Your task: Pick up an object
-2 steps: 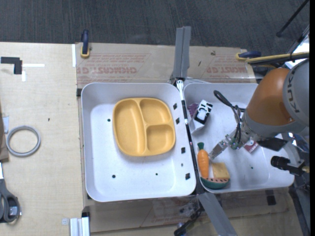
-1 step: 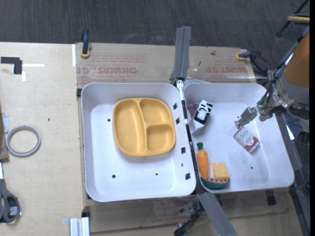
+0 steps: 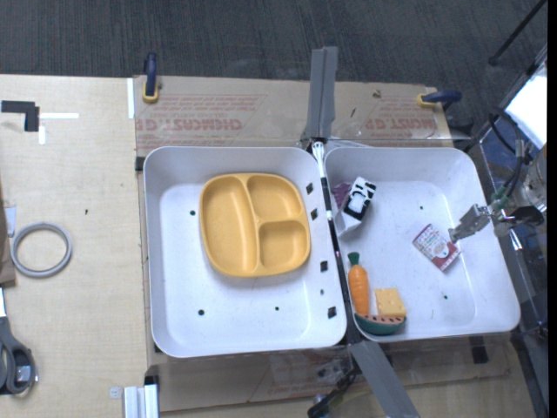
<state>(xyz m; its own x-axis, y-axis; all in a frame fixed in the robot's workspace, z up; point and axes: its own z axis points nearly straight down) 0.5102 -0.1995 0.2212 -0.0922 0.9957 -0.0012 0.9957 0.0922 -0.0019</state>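
Note:
The right bin (image 3: 484, 307) holds several small items. A red and white packet (image 3: 434, 246) lies flat near its right side. My gripper (image 3: 465, 225) hangs just right of and slightly above that packet, close to the bin's right wall, with nothing visibly in it. An orange toy carrot (image 3: 358, 287) lies by the bin's left wall, with a yellow block (image 3: 389, 302) beside it. A teal bowl (image 3: 380, 325) sits at the front edge, under the block. A black and white toy (image 3: 358, 198) rests near the back left.
A yellow divided plate (image 3: 255, 225) lies in the left bin (image 3: 174, 320). On the bench to the left are a grey tape roll (image 3: 38, 249) and scissors (image 3: 13, 366). Clamps (image 3: 151, 77) stand at the back edge. The right bin's middle floor (image 3: 396, 233) is bare.

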